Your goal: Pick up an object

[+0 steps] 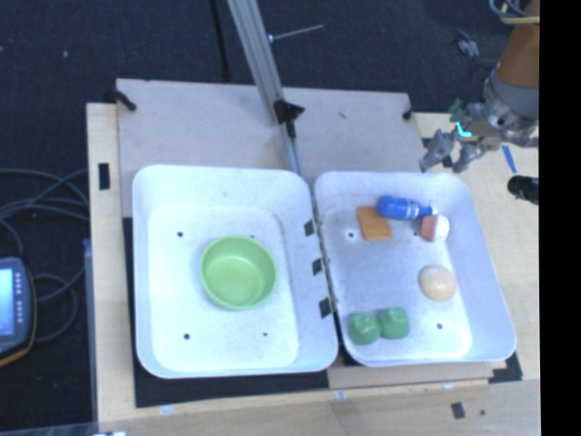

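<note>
Nothing is grasped yet: the gripper [447, 153] hovers open and empty over the right bin's [486, 271] far-right corner; next, descend onto the blue bottle [399, 208].

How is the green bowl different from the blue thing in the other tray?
The green bowl is round and open on top, while the blue thing is long and lies on its side. The bowl looks much bigger than the blue thing. The bowl sits by itself in the left bin, but the blue thing is in the right bin close to an orange block. Both rest in white bins.
</note>
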Motion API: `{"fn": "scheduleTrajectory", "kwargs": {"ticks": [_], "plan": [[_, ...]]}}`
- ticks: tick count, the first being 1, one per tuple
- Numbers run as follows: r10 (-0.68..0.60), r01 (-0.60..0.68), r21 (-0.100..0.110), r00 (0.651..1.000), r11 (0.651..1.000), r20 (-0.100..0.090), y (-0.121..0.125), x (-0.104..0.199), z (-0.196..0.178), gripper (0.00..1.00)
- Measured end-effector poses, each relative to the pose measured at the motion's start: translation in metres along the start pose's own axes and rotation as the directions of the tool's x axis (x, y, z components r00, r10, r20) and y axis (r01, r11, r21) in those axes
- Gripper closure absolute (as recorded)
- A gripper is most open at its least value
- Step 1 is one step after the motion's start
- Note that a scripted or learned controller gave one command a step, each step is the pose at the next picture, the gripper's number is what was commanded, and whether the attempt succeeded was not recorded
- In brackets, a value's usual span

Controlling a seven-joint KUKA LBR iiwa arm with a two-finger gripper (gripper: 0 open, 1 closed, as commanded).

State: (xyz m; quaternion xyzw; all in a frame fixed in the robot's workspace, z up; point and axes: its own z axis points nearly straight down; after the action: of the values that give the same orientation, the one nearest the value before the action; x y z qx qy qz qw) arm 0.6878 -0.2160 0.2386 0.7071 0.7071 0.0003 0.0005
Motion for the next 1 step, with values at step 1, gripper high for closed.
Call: {"fn": "scheduleTrajectory", "kwargs": {"ticks": [1], "plan": [[0.000, 0.000, 0.000, 1.000, 1.000, 0.000, 0.0000, 0.0000, 0.0001, 0.00]]}}
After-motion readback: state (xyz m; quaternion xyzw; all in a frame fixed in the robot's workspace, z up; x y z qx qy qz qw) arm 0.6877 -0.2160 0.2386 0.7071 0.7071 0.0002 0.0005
